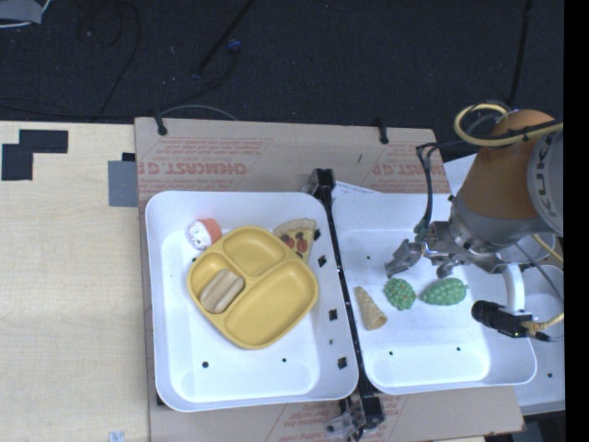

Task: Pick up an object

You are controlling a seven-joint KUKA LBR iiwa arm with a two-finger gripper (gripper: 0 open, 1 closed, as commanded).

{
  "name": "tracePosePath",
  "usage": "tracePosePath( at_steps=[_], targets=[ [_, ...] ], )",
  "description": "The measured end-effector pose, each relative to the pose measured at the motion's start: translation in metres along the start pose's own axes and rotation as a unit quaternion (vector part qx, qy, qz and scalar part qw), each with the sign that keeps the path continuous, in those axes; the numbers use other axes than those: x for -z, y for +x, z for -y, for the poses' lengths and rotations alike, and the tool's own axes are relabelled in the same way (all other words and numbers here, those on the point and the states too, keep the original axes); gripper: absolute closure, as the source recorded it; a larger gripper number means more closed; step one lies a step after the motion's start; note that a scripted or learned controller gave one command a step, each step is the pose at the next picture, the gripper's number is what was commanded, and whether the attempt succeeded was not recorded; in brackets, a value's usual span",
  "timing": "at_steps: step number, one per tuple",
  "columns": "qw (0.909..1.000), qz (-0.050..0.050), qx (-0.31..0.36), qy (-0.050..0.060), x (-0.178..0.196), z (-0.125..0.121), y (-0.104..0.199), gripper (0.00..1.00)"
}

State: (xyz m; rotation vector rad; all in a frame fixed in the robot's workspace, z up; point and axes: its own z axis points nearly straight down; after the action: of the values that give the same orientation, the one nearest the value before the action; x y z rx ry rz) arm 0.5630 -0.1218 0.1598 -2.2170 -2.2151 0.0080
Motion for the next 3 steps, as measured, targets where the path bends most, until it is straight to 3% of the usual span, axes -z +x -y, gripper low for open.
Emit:
tracePosePath(
  at_steps=[1,2,3],
  targets=[
    [1.0,0.0,0.0,0.0,-0.058,0.009,-0.005,0.0],
    [1.0,0.0,-0.002,-0.002,-0.045,0.008,-0.006,1.0],
    [1.0,0.001,0.001,-0.005,0.0,0.013,-0.001,1.0]
  ],
)
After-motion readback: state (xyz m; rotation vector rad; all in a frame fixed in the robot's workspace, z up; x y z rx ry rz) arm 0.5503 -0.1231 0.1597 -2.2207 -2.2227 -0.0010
